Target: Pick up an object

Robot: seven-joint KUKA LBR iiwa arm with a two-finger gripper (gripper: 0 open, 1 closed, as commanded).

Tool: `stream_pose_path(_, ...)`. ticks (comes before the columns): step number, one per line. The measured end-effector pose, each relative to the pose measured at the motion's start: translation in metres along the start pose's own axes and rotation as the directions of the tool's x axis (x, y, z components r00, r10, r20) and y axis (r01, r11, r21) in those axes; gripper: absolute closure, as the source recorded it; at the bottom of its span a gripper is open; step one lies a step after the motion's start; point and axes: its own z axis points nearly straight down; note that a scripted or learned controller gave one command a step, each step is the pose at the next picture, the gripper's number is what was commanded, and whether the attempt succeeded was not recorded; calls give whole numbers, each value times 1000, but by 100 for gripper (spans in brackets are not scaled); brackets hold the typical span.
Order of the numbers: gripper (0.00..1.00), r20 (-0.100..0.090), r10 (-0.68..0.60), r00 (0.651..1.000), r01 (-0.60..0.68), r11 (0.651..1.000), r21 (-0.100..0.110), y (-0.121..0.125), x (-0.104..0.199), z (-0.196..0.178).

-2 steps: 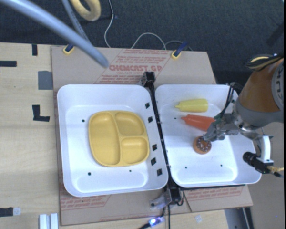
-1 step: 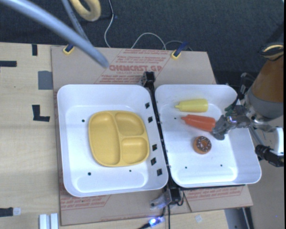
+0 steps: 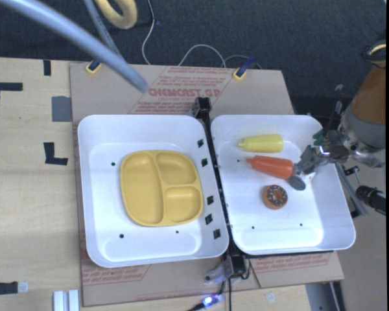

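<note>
Cardboard lines the bench under two white bins. Within the right bin (image 3: 324, 232), a carrot (image 3: 271, 166) lies below a yellow bottle (image 3: 261, 142), with a doughnut (image 3: 275, 196) nearer. At the carrot's right tip, the gripper (image 3: 300, 173) should centre first; I cannot tell its finger state.

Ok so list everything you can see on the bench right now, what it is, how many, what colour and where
White bins: two, side by side on cardboard.
Divided tray: one, yellow, in the left bin.
Bottle: one, yellow, far part of the right bin.
Carrot-shaped toy: one, orange-red, middle of the right bin.
Doughnut: one, brown, near the carrot-shaped toy, towards the camera.
Gripper: one, grey, low in the right bin beside the carrot-shaped toy's right end.
</note>
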Motion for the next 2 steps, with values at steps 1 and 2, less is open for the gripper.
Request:
stream_pose_path(1,100,-2,-2,1000,2,1000,5,-8,46,9)
stream_pose_path(2,100,-2,-3,1000,3,1000,4,-11,93,2)
